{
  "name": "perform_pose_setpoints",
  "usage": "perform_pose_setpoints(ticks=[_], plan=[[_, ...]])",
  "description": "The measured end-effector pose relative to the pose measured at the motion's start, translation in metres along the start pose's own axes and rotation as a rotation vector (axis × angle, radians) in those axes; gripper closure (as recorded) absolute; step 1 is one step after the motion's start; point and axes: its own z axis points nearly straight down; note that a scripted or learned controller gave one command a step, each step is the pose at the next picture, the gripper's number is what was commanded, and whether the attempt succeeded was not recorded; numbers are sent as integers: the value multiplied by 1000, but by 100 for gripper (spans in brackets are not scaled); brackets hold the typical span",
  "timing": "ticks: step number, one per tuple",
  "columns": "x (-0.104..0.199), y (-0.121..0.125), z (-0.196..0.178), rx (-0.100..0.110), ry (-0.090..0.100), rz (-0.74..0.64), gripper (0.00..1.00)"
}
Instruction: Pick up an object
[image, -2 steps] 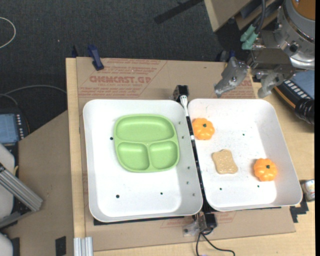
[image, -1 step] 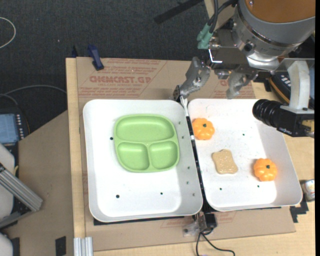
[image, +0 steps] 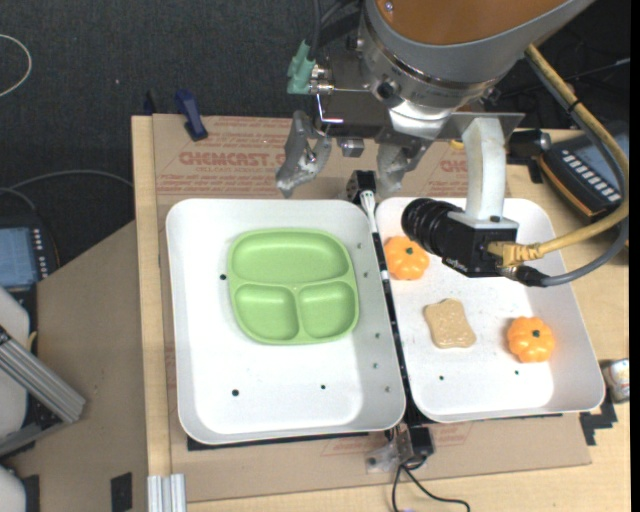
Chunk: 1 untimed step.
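Orange pumpkin (image: 406, 258) below my open, empty gripper (image: 345, 165) looks light, rigid, slick; I'd pinch its sides.

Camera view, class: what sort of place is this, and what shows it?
Probably a robotics lab bench: two white bins, toy pumpkins and a green divided plate as test props, loose cables.

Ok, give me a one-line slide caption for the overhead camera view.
Gripper open above the bins: green divided plate in the left bin, two orange pumpkins and a toast piece in the right.
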Motion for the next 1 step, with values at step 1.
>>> perform_pose_setpoints(ticks=[1], plan=[[-4, 1, -11, -2, 0, 6, 100]])
